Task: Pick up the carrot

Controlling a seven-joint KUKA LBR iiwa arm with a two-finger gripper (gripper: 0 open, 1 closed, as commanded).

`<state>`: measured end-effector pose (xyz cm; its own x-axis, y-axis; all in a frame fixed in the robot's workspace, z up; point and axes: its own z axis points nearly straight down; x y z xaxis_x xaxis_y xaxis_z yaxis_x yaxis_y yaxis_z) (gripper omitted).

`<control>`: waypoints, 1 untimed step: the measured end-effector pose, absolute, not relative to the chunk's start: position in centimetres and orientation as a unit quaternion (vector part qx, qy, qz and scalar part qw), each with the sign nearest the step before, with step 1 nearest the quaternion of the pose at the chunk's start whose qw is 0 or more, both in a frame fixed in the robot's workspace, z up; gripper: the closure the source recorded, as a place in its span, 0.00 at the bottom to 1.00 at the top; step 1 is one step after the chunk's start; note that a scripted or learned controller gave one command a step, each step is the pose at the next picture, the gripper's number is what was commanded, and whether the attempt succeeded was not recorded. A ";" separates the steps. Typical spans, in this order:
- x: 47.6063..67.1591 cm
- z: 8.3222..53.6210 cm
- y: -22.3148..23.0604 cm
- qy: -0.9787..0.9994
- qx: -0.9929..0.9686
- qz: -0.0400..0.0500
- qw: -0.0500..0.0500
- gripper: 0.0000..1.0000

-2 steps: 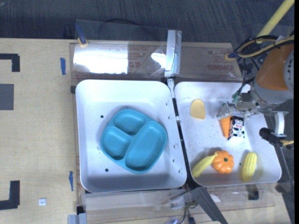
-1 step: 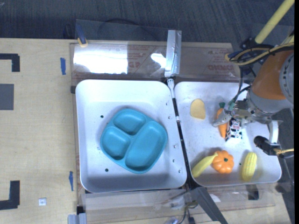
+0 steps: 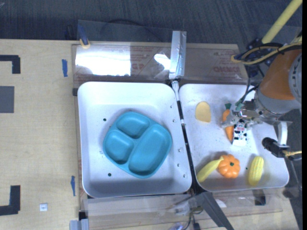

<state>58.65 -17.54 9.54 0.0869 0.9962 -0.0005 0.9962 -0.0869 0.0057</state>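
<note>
- Nearest the camera, along the right bin's [image 3: 283, 183] front edge, lie a banana [image 3: 207, 169], a small orange pumpkin [image 3: 229, 166] and a corn cob [image 3: 255, 170].
- Left bin [image 3: 91, 176] holds a blue divided plate [image 3: 138, 143].
- Carrot [image 3: 229, 126] lies in the right bin's middle, right by the gripper [image 3: 241, 121]; a yellow wedge [image 3: 203, 112] sits to its left.
- Whether the gripper is open, closed or gripping cannot be told.
</note>
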 end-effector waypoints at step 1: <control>57.8 9.2 -11.0 0.592 0.806 0.006 0.007 1.00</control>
